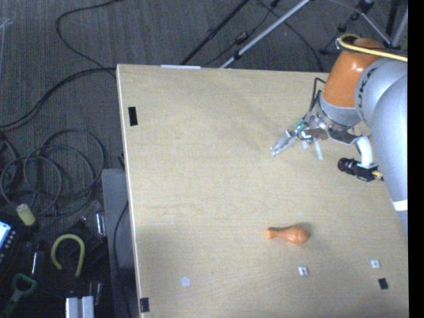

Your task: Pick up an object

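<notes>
A small orange gourd-shaped object lies on its side on the tan bench top, toward the front right. My gripper hangs over the right rear part of the bench, well behind the orange object and apart from it. Its two thin fingers are spread, one pointing left and one pointing down, and nothing sits between them. The orange band and grey arm rise behind the gripper at the right.
A black marker is stuck near the bench's left edge, and small tags dot the front right. Cables and tools lie on the floor to the left. Tripod legs cross the floor behind the bench.
</notes>
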`<move>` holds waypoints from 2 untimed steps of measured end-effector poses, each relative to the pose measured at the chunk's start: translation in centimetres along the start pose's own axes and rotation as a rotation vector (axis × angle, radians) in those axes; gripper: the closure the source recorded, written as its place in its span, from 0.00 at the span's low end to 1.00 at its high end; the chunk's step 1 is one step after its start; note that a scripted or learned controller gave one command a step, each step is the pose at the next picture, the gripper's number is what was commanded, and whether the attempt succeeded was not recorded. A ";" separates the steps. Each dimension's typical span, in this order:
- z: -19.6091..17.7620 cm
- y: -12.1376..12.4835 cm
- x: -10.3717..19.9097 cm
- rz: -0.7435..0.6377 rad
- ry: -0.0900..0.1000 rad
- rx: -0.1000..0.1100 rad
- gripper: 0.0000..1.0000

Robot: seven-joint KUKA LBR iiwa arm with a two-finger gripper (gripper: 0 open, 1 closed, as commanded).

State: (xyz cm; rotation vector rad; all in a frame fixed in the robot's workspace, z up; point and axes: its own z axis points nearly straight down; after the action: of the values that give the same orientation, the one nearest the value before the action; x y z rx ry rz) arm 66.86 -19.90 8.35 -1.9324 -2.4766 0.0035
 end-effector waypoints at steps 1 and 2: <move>-0.1 1.1 4.3 -0.434 0.001 -0.003 0.00; -1.0 1.2 4.4 -0.433 0.003 -0.008 1.00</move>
State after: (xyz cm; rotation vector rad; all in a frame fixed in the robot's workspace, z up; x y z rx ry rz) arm 66.95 -15.31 9.38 -1.3566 -2.8353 -0.0092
